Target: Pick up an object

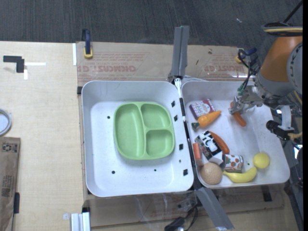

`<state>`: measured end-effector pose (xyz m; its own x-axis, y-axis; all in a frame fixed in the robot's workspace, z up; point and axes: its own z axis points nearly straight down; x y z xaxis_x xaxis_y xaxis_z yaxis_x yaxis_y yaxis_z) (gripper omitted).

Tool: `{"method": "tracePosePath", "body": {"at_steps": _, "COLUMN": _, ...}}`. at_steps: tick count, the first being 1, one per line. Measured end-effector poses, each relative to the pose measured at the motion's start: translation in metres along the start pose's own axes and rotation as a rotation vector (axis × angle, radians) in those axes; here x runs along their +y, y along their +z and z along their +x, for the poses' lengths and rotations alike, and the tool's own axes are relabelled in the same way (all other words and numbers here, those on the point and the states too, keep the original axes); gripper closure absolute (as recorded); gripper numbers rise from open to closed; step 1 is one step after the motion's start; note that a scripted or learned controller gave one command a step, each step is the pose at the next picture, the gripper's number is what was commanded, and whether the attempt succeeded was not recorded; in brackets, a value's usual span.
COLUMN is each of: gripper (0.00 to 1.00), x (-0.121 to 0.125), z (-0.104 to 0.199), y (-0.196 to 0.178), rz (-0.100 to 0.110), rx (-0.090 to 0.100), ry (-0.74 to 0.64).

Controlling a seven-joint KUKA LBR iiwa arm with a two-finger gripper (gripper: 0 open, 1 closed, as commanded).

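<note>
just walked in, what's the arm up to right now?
The KUKA arm reaches in from the right over the right bin, with its gripper low at a small orange piece near the bin's upper right. Whether it has a hold on that piece can't be told. The other toy foods lie loose in that bin: a carrot, a banana, a lemon and a brown egg-like ball. The left bin holds a green divided plate.

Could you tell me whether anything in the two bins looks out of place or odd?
Nothing looks spilled or damaged. The green divided plate lies flat in the left bin; the toy foods sit jumbled in the right bin, a banana against its front wall.
</note>
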<state>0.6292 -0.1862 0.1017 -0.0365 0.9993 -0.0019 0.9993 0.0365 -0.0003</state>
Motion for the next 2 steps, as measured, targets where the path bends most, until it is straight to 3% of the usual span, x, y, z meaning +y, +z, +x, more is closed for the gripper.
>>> {"method": "tracePosePath", "body": {"at_steps": 1, "gripper": 1.0, "x": 0.011, "z": 0.107, "y": -0.096, "rz": 0.0, "rx": 0.001, "ry": 0.005}}
{"method": "tracePosePath", "body": {"at_steps": 2, "gripper": 1.0, "x": 0.023, "z": 0.116, "y": -0.151, "rz": 0.001, "rx": 0.0, "ry": 0.047}}
